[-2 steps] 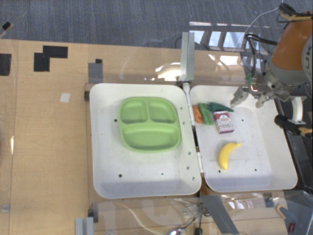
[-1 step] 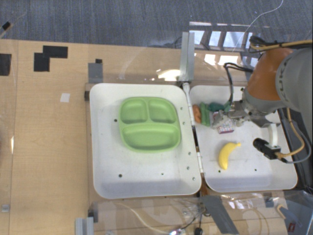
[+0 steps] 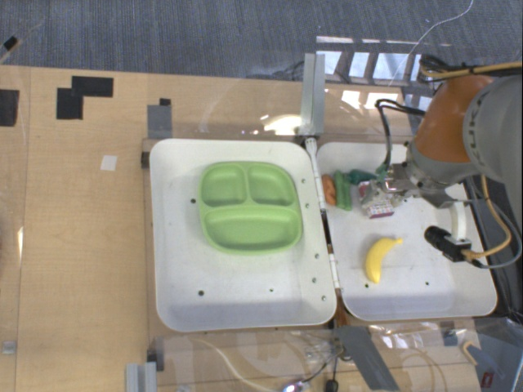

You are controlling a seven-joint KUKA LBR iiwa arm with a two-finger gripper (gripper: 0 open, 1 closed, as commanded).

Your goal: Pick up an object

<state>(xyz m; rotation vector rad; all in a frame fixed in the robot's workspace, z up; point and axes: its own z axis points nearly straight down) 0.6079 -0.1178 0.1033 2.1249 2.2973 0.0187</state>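
Flanking two white bins point(image 3: 176, 300), pale wood bench point(image 3: 73, 243), grey carpet point(image 3: 163, 23) beyond; tool point(image 3: 380, 193) state unclear.

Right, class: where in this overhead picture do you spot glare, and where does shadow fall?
Camera view: bright glare sits on the clear panel just above the left bin; a soft shadow darkens that bin's lower edge; the banana is sharp enough, while the gripper reads as blurred.

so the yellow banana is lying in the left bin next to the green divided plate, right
Not quite. The camera view shows the yellow banana lying in the right white bin, below the gripper. The green divided plate sits alone in the left white bin.
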